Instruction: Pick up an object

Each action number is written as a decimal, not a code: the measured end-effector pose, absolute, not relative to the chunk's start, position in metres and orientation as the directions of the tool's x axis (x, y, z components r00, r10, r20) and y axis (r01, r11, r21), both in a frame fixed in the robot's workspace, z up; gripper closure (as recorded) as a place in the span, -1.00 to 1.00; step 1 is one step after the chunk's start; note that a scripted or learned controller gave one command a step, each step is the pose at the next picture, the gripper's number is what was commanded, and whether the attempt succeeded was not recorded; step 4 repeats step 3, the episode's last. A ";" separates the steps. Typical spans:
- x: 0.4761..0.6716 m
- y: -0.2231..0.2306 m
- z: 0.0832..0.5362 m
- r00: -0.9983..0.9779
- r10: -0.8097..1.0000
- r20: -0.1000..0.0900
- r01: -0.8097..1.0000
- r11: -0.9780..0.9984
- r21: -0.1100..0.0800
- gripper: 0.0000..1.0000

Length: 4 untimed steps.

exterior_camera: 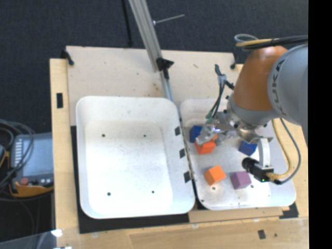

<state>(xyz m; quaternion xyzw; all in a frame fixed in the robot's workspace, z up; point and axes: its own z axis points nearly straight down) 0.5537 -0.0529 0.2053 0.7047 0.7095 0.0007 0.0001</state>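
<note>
In the right bin (228, 201), my gripper (209, 137) reaches down at the left part, over an orange block (206, 147) and beside a blue block (194, 133). Whether anything sits between its fingers is hidden by the wrist and cables. Another orange cube (215, 174) lies nearer the front, a purple cube (240, 179) to its right, and a second blue block (248, 148) under the arm's edge.
The left bin (129, 154) lies beside the right one, their walls meeting near the gripper. A slanted metal bar (148, 30) rises from the back of the bench. A black cable connector (257, 170) hangs by the purple cube.
</note>
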 end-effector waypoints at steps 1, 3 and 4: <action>0.562 0.001 0.217 -0.008 1.000 0.002 1.000 0.008 0.001 1.00; 0.597 0.098 0.235 -0.008 1.000 0.002 1.000 0.008 0.002 1.00; 0.597 0.098 0.235 -0.008 1.000 0.002 1.000 0.008 0.002 1.00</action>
